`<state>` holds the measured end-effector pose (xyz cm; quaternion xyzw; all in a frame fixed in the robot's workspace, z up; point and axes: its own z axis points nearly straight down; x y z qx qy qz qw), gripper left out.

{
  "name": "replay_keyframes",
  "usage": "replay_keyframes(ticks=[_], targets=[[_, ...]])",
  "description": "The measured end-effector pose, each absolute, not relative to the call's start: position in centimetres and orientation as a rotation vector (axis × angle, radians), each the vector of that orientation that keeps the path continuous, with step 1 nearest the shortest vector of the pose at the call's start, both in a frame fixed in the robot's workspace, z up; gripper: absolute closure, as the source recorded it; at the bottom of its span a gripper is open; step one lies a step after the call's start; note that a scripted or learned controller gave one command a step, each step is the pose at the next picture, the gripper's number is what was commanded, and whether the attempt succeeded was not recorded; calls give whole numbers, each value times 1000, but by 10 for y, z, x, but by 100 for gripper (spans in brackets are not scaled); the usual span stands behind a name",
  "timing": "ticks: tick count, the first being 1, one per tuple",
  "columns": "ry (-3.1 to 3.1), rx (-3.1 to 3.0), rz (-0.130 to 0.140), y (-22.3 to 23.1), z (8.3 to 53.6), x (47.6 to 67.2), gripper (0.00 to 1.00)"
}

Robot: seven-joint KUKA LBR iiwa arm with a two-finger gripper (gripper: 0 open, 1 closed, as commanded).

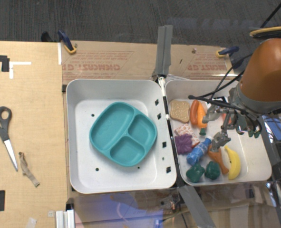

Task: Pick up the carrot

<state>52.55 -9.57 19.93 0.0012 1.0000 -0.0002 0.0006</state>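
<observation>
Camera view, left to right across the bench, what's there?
Scissors → teal divided plate → bread slice → blue bottle → carrot → banana.

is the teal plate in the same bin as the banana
No, the teal plate lies in the left bin, while the banana lies in the right bin.

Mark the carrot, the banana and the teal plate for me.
carrot (220, 159): camera view, on its orange body, below the claw.
banana (234, 162): camera view, on the middle of its curve.
teal plate (111, 122): camera view, on the floor of its largest compartment.
</observation>
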Motion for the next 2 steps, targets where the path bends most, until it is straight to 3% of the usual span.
replay_keyframes(ticks=[1, 2], targets=[[3136, 75, 1, -103, 103, 562, 0], [3112, 405, 0, -119, 93, 556, 0]])
